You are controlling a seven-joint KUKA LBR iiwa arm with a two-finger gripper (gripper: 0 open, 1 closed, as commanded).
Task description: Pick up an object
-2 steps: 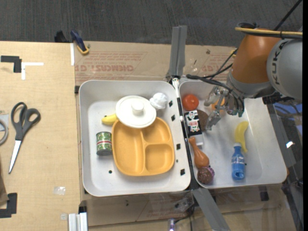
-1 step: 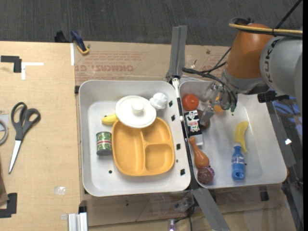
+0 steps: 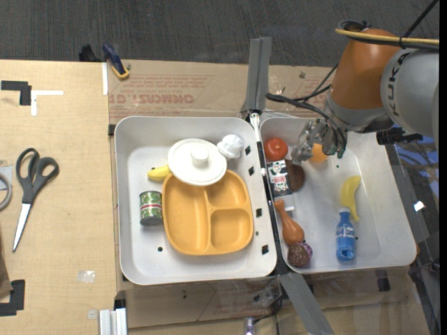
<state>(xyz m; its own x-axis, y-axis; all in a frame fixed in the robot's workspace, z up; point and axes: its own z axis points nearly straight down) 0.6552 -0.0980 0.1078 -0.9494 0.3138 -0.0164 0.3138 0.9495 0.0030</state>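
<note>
My gripper [image 3: 320, 142] hangs low over the back of the right bin [image 3: 391, 208], directly over a small orange object [image 3: 318, 153] that lies right under its tip. Just left of it are a red-capped bottle [image 3: 277, 165] and a brown round item [image 3: 296, 179]. Further forward in the same bin are a yellow banana [image 3: 349, 190], a blue bottle [image 3: 344, 236], a toy drumstick [image 3: 288, 224] and a dark red fruit [image 3: 299, 255].
The left bin [image 3: 129, 250] holds an orange divided plate [image 3: 209, 218], a white lidded dish [image 3: 198, 161], a white ball [image 3: 230, 145], a yellow piece [image 3: 159, 173] and a green can [image 3: 150, 206]. Scissors [image 3: 31, 180] lie on the bench at the left.
</note>
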